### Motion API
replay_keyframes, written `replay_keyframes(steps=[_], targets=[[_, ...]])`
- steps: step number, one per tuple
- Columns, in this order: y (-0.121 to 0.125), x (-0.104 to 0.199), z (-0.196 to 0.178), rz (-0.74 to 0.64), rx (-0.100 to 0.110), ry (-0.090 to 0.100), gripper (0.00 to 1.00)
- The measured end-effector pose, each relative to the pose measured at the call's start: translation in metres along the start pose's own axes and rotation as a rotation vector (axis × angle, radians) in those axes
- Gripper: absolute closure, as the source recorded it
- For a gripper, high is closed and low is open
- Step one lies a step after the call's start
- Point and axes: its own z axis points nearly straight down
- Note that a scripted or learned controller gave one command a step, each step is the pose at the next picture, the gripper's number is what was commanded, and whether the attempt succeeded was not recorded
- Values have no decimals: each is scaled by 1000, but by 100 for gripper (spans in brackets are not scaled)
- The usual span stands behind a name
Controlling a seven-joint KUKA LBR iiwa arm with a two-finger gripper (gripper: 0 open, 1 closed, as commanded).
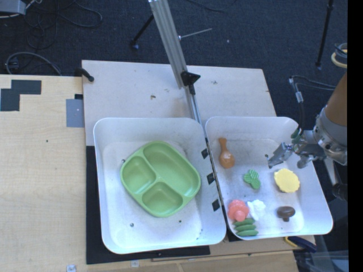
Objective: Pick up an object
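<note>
The right bin (258, 130) holds several small toy foods. An orange-brown gourd (226, 154) lies near its left wall, with a green leafy piece (252, 179) beside it. A yellow round piece (286, 181) sits toward the right wall and a brown mushroom (285, 212) lies in front of it. At the front are a red piece (238, 209), a white piece (257, 208) and green pea pods (245, 228). My gripper (289, 158) hangs over the bin's right side, just behind the yellow piece, open with nothing between its fingers.
A green divided plate (160, 177) lies in the left bin (108, 152). A slanted metal rail (173, 44) runs from the back down to the wall between the bins. Wooden bench surface (39, 169) lies to the left.
</note>
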Motion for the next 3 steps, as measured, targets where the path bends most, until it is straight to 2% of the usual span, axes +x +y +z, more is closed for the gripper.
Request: replay_keyframes(steps=[1,3], targets=[[0,0,0,2,-1,0,0],[-17,-10,116,2,6,2,0]])
